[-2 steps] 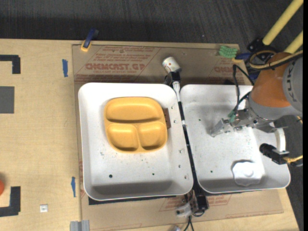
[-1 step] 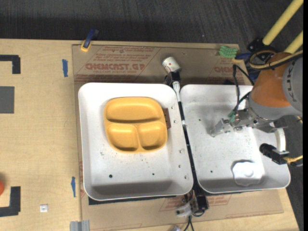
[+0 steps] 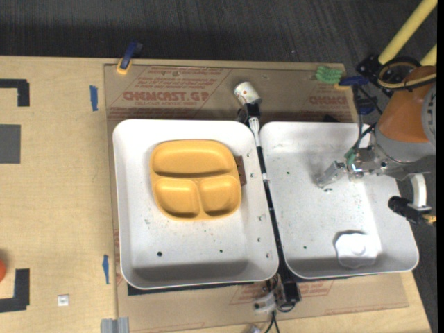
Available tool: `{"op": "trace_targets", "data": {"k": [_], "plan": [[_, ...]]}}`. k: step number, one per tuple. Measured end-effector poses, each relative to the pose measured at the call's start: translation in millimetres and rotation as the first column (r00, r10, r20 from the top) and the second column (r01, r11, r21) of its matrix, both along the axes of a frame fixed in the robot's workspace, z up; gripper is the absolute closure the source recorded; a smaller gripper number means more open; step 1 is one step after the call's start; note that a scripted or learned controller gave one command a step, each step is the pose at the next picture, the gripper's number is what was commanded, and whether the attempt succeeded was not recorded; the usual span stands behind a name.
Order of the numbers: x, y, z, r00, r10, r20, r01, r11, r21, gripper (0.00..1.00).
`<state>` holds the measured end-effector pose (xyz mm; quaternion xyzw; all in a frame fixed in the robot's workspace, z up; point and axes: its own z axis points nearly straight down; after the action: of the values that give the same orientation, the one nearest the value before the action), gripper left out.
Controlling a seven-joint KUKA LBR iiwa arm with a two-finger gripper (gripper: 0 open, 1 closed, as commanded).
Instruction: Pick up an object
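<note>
A yellow divided plate [image 3: 195, 179] with three compartments lies in the left white bin [image 3: 139, 255], toward its upper middle. A small white rounded object [image 3: 355, 246] rests in the lower right corner of the right white bin [image 3: 305, 144]. My gripper [image 3: 329, 174] hangs over the upper middle of the right bin, reaching in from the right under the grey wrist and orange band [image 3: 409, 120]. It is well above and left of the white object, and nothing is visibly between it and the bin floor.
The bins stand side by side on a cardboard sheet [image 3: 173, 89] with a black divider [image 3: 267, 207] between them. A white and black device [image 3: 246, 94] sits behind the bins. Cables and a yellow pole [image 3: 413, 23] crowd the upper right.
</note>
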<state>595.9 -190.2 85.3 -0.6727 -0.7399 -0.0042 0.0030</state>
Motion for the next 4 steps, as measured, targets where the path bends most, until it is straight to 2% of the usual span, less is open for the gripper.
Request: {"op": "trace_targets", "data": {"k": [1,2,3,4], "plan": [[7.8,61.1,-0.1,0.969,0.248,-0.001,-0.248,0.969,-0.009,0.00],[10.3,92.3,0.0,0.979,0.203,-0.001,-0.203,0.979,-0.009,0.00],[-35.3,86.8,-0.1,0.999,-0.049,-0.001,0.049,0.999,-0.009,0.00],[-117.1,62.2,9.0,0.998,-0.068,-0.003,0.068,0.998,-0.010,0.00]]}}
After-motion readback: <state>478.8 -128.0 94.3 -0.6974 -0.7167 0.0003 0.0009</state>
